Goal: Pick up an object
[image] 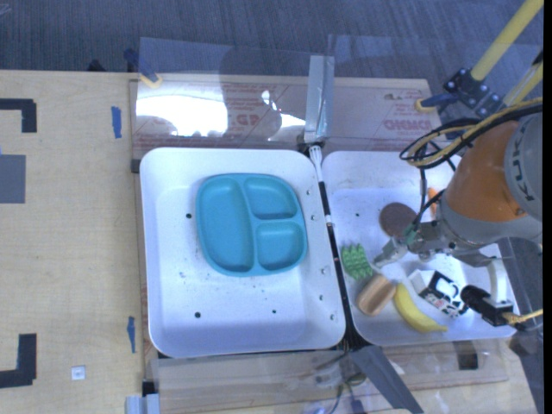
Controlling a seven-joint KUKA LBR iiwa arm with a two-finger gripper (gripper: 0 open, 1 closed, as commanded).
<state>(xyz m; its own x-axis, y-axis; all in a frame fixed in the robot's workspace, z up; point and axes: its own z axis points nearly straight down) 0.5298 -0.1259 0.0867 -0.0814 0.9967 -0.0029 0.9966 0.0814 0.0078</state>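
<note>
The gripper (pixel 387 253), whose grip I cannot tell, hovers just right of the green object (pixel 354 260).

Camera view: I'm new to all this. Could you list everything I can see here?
left bin: 1, white, left half of bench
right bin: 1, white, beside it
tray: 1, blue, three compartments, middle of left bin
green toy: 1, green, right bin, near the divider
disc: 1, brownish, right bin, behind the hand
roll: 1, tan, right bin, front
banana: 1, yellow, right of the roll
arm: 1, grey with orange band, reaching from the right
hand: 1, metal, over the right bin
</note>
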